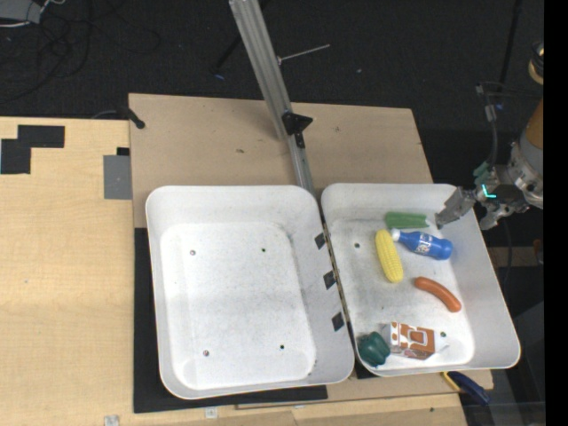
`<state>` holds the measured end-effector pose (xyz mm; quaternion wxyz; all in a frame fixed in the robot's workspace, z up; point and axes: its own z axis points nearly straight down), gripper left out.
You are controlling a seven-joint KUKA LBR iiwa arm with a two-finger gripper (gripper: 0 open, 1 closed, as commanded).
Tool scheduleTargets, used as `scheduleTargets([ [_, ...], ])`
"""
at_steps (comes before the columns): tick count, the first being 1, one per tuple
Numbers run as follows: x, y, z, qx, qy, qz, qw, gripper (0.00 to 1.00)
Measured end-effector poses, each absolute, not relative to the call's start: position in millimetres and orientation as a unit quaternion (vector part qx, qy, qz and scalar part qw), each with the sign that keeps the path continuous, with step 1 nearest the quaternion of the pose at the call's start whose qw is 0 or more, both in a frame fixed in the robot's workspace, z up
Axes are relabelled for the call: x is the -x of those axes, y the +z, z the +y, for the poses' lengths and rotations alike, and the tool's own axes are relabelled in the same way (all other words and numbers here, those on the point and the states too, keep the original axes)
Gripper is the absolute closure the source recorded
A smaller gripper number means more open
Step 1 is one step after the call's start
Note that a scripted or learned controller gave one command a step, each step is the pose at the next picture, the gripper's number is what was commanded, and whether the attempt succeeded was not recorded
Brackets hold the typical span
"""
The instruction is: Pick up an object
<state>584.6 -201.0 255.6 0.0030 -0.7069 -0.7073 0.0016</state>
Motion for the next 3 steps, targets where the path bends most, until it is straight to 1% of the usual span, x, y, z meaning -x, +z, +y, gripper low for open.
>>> scheduleTargets([
  [1, -585.4, 257.8, -200.9, 0.706, 0.0007, -0.708, 0.001, 0.0],
  [2, -579.1, 212.2, -196.9, 0.707, 0.0017, -0.707, 0.003, 0.0],
  [3, -578.4, 147.7, -192.4, 0.707, 0.002, -0.707, 0.004, 0.0],
])
